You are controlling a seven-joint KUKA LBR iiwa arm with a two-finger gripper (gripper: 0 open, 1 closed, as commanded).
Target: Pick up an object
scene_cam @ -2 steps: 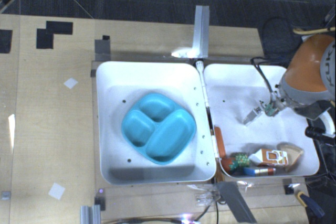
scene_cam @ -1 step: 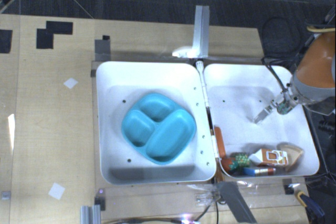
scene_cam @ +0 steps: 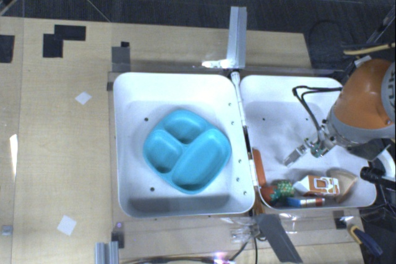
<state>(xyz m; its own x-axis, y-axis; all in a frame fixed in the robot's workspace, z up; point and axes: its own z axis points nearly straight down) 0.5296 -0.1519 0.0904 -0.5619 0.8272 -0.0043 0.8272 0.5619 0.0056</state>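
Two white bins were seen side by side, the left bin (scene_cam: 127,133) bearing a blue divided plate (scene_cam: 185,150). Small clutter (scene_cam: 306,190) was heaped below the gripper (scene_cam: 300,153), along the right bin's (scene_cam: 272,108) near wall, its pieces hard to tell apart: a tan carton, something green, an orange strip. Whether the jaws stood apart or together could not be told.
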